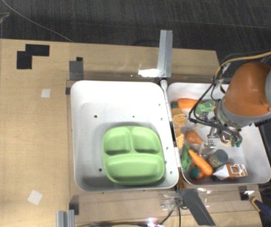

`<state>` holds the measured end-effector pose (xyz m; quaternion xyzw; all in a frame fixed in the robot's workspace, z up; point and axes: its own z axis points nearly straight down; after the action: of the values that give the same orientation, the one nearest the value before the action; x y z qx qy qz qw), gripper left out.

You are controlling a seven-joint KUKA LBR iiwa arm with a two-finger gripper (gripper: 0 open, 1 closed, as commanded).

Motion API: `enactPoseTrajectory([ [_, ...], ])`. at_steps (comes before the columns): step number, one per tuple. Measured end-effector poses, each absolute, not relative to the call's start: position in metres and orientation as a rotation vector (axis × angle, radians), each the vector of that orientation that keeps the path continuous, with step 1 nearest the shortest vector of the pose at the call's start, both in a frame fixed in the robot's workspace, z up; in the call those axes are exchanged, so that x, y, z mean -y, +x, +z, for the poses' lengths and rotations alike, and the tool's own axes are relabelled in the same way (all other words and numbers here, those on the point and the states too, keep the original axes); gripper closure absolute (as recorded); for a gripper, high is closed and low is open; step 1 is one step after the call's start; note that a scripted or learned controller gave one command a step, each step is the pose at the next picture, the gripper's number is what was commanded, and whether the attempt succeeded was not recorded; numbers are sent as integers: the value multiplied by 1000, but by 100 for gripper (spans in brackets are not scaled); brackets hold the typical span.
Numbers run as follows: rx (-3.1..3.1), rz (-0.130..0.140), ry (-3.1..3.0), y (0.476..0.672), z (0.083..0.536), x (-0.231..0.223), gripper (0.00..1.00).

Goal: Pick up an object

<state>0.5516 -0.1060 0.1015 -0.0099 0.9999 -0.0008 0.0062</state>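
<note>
Tapered orange carrot (201,162) lies beside a round can (218,157).

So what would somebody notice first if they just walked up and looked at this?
Probably the big green tray with three compartments, lying in the left white bin. Next, the robot arm's shiny orange band hanging over the right bin, with its end effector down among a heap of toy food, including an orange carrot near the front.
</note>
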Motion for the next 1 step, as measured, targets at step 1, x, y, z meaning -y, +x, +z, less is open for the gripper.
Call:
enactPoseTrajectory([
  [1,-3126,-2,81,614,89,155,0],
])
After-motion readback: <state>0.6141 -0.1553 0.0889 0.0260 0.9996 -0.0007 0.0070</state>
